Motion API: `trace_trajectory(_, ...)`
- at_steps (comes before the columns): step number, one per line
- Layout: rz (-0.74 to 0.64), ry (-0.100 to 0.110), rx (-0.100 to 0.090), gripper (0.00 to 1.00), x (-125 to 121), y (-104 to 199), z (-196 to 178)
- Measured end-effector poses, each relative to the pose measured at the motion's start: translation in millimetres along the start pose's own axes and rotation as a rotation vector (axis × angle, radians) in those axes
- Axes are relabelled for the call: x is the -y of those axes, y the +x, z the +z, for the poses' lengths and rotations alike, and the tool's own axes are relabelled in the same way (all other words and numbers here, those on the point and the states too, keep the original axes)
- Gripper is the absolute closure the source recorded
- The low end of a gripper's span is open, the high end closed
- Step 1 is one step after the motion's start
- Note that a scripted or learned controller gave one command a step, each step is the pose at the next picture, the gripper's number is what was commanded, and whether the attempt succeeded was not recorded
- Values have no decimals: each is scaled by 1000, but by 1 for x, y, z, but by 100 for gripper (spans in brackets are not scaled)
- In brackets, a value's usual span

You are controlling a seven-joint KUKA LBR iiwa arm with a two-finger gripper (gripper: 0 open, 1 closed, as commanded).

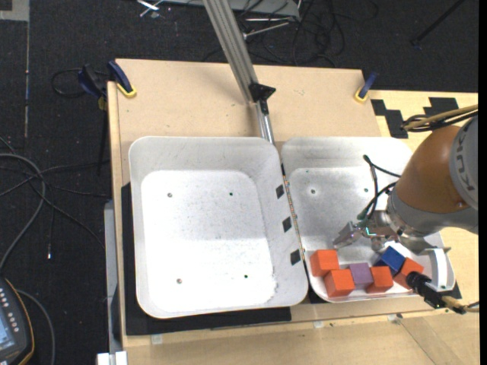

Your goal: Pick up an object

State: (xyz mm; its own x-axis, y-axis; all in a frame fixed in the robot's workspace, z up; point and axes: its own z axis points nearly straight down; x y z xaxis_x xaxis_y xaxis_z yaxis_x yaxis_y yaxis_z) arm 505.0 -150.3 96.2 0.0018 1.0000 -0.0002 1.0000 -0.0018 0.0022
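The arm (pixel 445 177) was a thick rounded body, grey at its upper right and wrapped in a broad orange band toward the wrist. Below the band came a grey collar, then the metallic end effector (pixel 358 234) over the right bin (pixel 319 162). A thin black cable looped alongside it.
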Motion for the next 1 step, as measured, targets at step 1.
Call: trace_trajectory(1, -5, -4, 4, 0, -61, -45, 0)
